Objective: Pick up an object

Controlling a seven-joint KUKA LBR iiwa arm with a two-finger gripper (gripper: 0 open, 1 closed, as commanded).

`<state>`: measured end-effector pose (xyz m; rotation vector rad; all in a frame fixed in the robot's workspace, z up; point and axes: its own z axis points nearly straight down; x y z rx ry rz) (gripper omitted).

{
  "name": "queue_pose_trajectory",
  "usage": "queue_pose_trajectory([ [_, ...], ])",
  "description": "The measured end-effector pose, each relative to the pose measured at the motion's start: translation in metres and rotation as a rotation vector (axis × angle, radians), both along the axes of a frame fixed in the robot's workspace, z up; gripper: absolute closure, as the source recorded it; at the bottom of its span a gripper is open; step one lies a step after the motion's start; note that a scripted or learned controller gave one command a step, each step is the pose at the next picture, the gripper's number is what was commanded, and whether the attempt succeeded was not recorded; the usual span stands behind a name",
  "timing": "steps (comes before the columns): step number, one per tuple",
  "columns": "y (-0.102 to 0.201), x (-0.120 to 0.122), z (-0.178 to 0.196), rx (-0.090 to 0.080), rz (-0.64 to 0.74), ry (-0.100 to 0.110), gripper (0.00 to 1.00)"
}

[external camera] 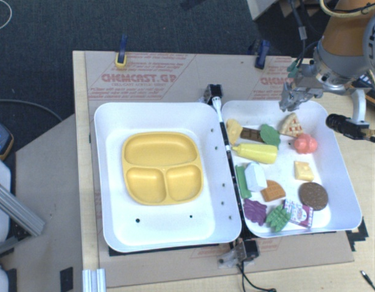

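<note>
**Claw poised over the far edge of the toy bin**

Nearest the camera, along the front of the right bin (349, 215), lie a purple grape bunch (255, 211), a green leafy piece (277, 218) and a pink-and-white packet (298, 214), each one of a kind. Beyond them sit one brown round cookie (313, 195), one orange wedge (273, 191), one white block (256, 177), one green pod (240, 181) and one pale cheese cube (303, 171). Farther back are one yellow corn cob (257, 152), lying lengthwise across the bin, one chocolate bar (251, 134), one green leaf (270, 134), one small yellow piece (234, 128), one pink peach (305, 143) and one pizza slice (290, 125).

The left bin (108, 175) holds a single yellow divided tray (162, 166).

The gripper (289, 104) hangs above the far rim of the right bin; whether it is wide or narrow I cannot tell, and nothing is seen held in it. The pizza slice lies just beside it, toward the camera, and looks the likeliest pick. The peach is next nearest, a little farther forward and right. The coming move likely calls for a short descent toward the camera side.
</note>
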<state>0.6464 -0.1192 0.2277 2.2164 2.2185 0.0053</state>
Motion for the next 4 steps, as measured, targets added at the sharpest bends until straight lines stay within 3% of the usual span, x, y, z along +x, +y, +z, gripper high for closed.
queue_pose_trajectory([
  [1,0.053,-0.023,0.007,0.003,0.003,0.009,1.0],
  [2,0.07,-0.039,-0.014,0.003,0.001,0.011,1.0],
  [3,0.062,-0.036,0.0,0.001,-0.001,0.004,1.0],
  [4,0.074,-0.034,0.007,0.002,0.001,0.004,1.0],
])
